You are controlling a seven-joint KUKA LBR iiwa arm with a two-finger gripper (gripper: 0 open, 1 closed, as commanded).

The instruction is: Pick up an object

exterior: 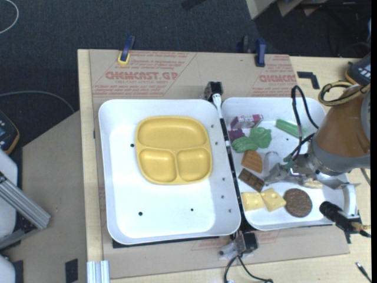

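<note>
- A yellow three-compartment tray [174,148] lay in the left white bin [118,217], toward its upper half.
- The board [194,72] under both bins carried red printed lettering along the top of the frame.
- A yellow clamp [125,53] gripped the board's upper left edge; a blue clamp [260,50] sat at upper right.
- Dark carpet [59,28] filled the upper left.

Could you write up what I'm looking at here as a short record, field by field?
left bin: holds a yellow divided tray
right bin: toy foods, among them green leaf, round brown patty, yellow cheese wedge
arm: reaches in over the right bin
end effector: low among the food, nothing seen in its grip
</note>
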